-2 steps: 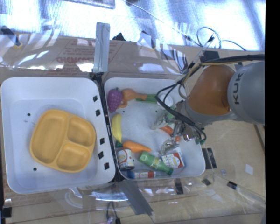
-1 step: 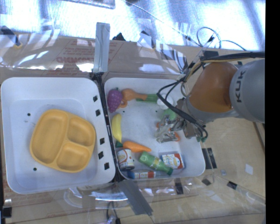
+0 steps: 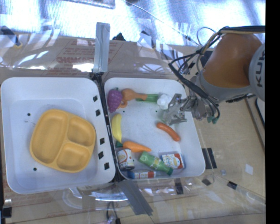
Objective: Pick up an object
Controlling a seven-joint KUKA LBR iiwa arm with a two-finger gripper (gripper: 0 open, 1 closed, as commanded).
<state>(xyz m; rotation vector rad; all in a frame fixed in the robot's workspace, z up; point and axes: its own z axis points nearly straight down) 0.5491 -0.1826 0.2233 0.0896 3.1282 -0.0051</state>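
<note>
My arm (image 3: pixel 233 62), grey with an orange band, reaches in from the right, and my two-finger metal gripper (image 3: pixel 170 113) hangs over the right part of the right white bin (image 3: pixel 192 129). My fingers stand slightly apart with nothing between them. A small white rounded object (image 3: pixel 163 100) lies just at the far side of the gripper, and an orange sausage-shaped toy (image 3: pixel 168 131) lies just on its near side, apart from the fingers.

Readable writing: partial white letters "KU" show on the grey arm housing at the right edge. Red print on the brown cardboard (image 3: pixel 70 57) beyond the bins is too blurred to read. The labels on the small tin can (image 3: pixel 125 158), the green bottle (image 3: pixel 155 163), the small white and red packet (image 3: pixel 172 160) and the thin tube (image 3: pixel 142 174) along the near wall are illegible.

Other contents of the right bin: purple toy grapes (image 3: pixel 114 99) at the far left corner, an orange and green carrot-like toy (image 3: pixel 139 96) beside them along the far wall, a yellow toy banana (image 3: pixel 116 127) against the left wall, and an orange toy carrot (image 3: pixel 136 147) near it.

The middle of the right bin's floor is bare, giving open room left of the gripper. The near wall is crowded.

The left white bin (image 3: pixel 18 171) holds a yellow plastic divided plate (image 3: pixel 61 140), with bare floor around it on all sides.
</note>
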